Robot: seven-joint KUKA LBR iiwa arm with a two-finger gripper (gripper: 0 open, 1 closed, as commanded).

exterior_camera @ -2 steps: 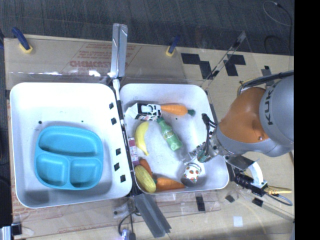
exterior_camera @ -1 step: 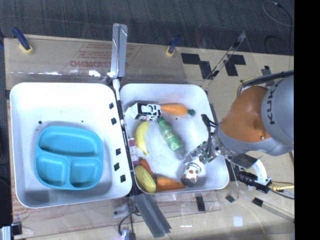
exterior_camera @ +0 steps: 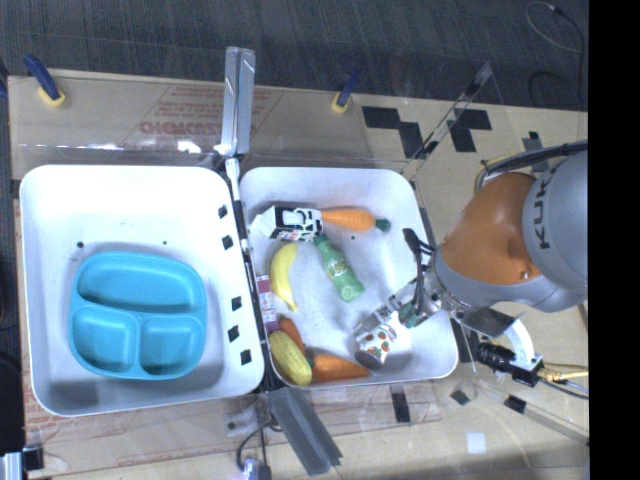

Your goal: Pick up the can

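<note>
The can (exterior_camera: 377,345), white with coloured spots and a silver end, lies tilted near the front right corner of the right bin (exterior_camera: 400,183). My gripper (exterior_camera: 408,308) hangs just up and to the right of the can, at its silver end, and looks to be touching it. The grey arm with its orange band (exterior_camera: 490,238) reaches in over the bin's right wall.
In the right bin lie a green bottle (exterior_camera: 338,267), a banana (exterior_camera: 284,274), a carrot (exterior_camera: 348,219) beside a black and white pack (exterior_camera: 297,222), a corn cob (exterior_camera: 289,356) and another carrot (exterior_camera: 337,367). The left bin holds a blue divided tray (exterior_camera: 138,313).
</note>
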